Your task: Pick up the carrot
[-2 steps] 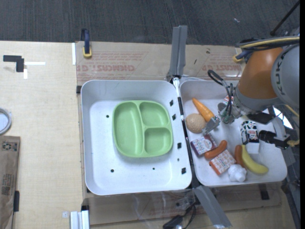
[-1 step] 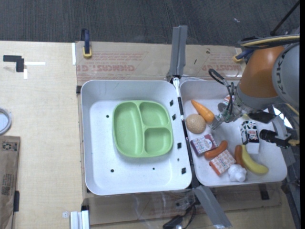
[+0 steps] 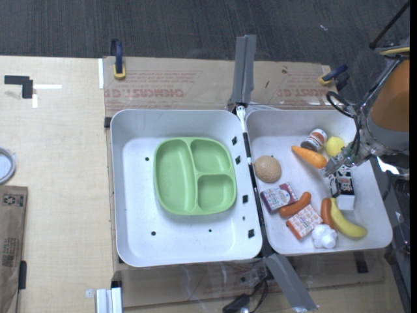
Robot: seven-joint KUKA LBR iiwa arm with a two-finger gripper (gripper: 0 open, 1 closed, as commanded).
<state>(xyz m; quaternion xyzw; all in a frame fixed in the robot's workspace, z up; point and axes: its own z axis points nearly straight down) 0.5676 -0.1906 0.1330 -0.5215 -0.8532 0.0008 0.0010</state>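
Observation:
The carrot (image 3: 308, 156) is a small orange cone lying flat in the upper middle of the right bin (image 3: 280, 240), thick end to the right. My gripper (image 3: 341, 169) hangs low over that bin, just right of the carrot's thick end and below a yellow lemon (image 3: 334, 146). I see nothing held by the gripper. The carrot lies apart from it, to its left. The grey arm with its orange band (image 3: 396, 103) reaches in from the right edge.
Around the carrot in the right bin lie a small can (image 3: 317, 139), a brown bread roll (image 3: 267, 169), a pink packet (image 3: 279, 197), a sausage (image 3: 296, 205), a small carton (image 3: 303, 223), a banana (image 3: 346, 221) and a white garlic bulb (image 3: 324, 237). A green divided plate (image 3: 195, 175) sits in the left bin (image 3: 130, 227).

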